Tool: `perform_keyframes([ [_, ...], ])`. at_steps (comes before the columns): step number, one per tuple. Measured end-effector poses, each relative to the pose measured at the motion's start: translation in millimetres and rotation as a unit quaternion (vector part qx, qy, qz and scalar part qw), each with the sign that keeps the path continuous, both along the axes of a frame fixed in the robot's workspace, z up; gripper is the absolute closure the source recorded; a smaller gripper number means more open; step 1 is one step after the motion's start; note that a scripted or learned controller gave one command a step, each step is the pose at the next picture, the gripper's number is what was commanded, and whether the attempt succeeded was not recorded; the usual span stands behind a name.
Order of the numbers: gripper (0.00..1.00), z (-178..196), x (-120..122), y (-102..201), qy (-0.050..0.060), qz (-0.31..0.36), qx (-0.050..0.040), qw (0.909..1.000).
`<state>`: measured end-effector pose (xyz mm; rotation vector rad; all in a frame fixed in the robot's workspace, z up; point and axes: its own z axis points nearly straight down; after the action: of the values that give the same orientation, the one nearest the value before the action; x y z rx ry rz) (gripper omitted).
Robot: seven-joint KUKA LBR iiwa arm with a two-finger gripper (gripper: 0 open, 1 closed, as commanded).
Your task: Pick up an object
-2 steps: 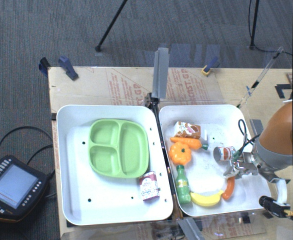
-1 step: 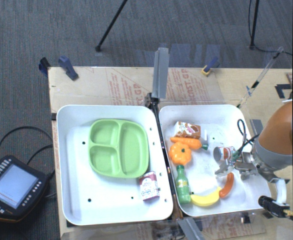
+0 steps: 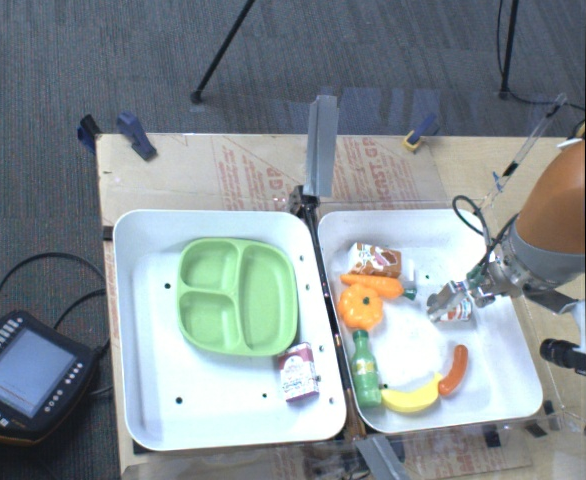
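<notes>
Surface (image 3: 263, 168): we count two shallow white bins side by side on it.

Left bin (image 3: 143, 268): we find a green divided plate (image 3: 238, 296) near its middle and a small maroon carton (image 3: 298, 372) lying just below the plate's lower right corner.

Right bin (image 3: 503, 368): along its left side we list a brown-and-white snack packet (image 3: 376, 260), a carrot (image 3: 372, 286) just under it, a small orange pumpkin (image 3: 361, 308), and a green bottle (image 3: 365, 368) lying lengthwise. A banana (image 3: 411, 399) rests at the bottle's lower end, with a red sausage (image 3: 454, 368) tilted beside it.

Tool (image 3: 451, 304): it sits low over the right bin's right half, next to a small white and red item (image 3: 460, 313). We cannot tell how it stands or whether it has hold of anything.

Arm (image 3: 553, 218): grey with an orange band, entering from the right.
</notes>
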<state>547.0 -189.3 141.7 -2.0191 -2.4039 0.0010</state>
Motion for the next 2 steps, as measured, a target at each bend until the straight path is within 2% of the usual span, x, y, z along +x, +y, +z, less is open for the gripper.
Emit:
perform_keyframes([
  [1,0.0,-56.1,-56.5,-22.4,0.002,0.006,0.0023,1.0],
  [2,0.0,-55.7,-72.3,-0.9,0.001,-0.008,0.001,1.0],
])
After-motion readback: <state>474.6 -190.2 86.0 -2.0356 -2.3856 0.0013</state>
